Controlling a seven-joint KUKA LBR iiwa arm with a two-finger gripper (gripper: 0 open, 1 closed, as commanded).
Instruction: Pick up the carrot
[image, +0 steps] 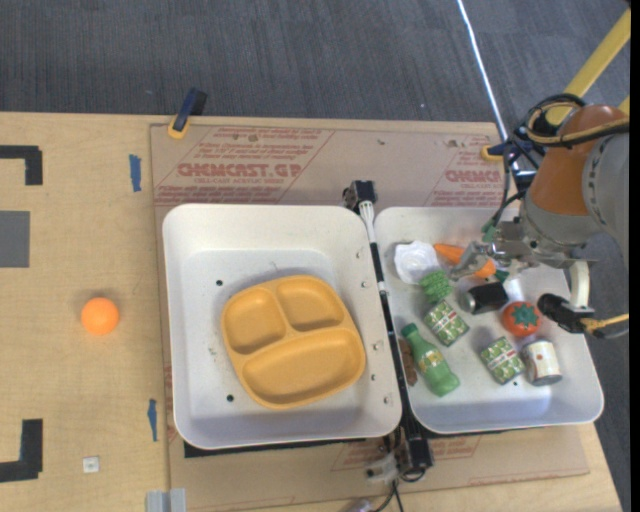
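The gripper (490, 258) sat low in the right bin (585, 405), directly over the carrot (462, 254); whether it was open or closed could not be determined. The carrot lay near the bin's far edge, beside a white object (413, 261). It appeared light, rigid and smooth, best grasped across its middle.

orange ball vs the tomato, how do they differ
The orange ball lies alone on the bare bench left of both bins; the tomato sits in the right bin, crowded by other items. The orange ball is plain orange all over; the tomato is red-orange with a green top. The tomato looks somewhat bigger. Both are round.
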